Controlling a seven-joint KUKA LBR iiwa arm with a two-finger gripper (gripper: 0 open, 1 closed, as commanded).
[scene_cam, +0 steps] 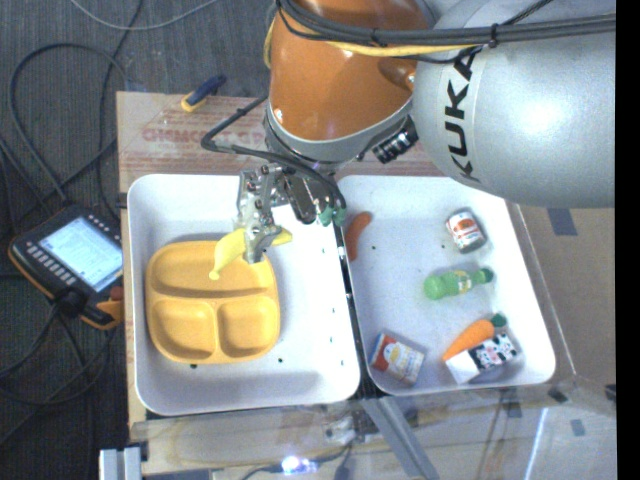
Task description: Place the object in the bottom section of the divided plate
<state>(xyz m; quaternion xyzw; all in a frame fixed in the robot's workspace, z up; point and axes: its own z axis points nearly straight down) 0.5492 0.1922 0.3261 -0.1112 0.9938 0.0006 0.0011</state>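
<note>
The shallow white left bin [170,378] has bare floor along its near and left edges around the yellow three-section divided plate [212,313], which lies toward the bin's left. The metal two-finger gripper [258,230] hangs over the plate's far rim, fingers narrowed on a pale yellow banana-shaped object [230,253] that slants down over the plate's large far section. The grey arm [520,88] reads "KUKA". In the right white bin [530,368] lie a small labelled tin can [465,231], green bottle [457,283], orange carrot [468,340], black-and-white carton [487,357] and a red-labelled packet [398,357]; their print is unreadable.
</note>
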